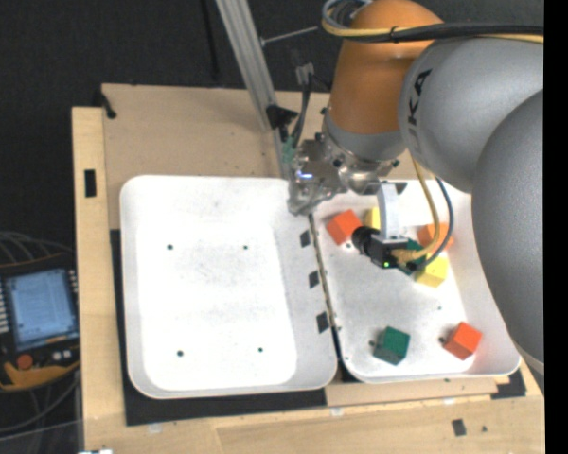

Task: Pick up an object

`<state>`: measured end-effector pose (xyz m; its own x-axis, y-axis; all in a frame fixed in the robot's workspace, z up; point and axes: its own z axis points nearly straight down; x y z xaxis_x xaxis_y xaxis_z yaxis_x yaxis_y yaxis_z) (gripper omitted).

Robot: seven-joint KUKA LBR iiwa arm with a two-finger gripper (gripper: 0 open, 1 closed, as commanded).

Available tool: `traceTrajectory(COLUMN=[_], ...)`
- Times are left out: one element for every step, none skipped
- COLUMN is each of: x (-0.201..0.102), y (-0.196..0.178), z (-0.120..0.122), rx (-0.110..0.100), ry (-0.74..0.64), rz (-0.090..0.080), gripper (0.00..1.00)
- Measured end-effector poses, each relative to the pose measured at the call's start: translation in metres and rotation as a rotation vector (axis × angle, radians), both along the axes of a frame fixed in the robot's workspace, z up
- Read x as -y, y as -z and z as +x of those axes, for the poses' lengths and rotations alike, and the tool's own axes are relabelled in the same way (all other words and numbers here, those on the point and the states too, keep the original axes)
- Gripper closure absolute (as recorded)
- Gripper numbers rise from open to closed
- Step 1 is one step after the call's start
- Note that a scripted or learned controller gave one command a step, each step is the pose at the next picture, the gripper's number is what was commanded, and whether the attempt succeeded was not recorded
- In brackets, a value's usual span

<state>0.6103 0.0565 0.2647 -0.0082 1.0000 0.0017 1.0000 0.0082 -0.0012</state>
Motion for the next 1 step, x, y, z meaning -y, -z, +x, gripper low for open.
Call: traceTrajectory(x=[-0.0409], y=[0.0136], z=[-0.0077], rx=[-0.002], ry=[0.002], rz=[-0.002], gripper=[1.0])
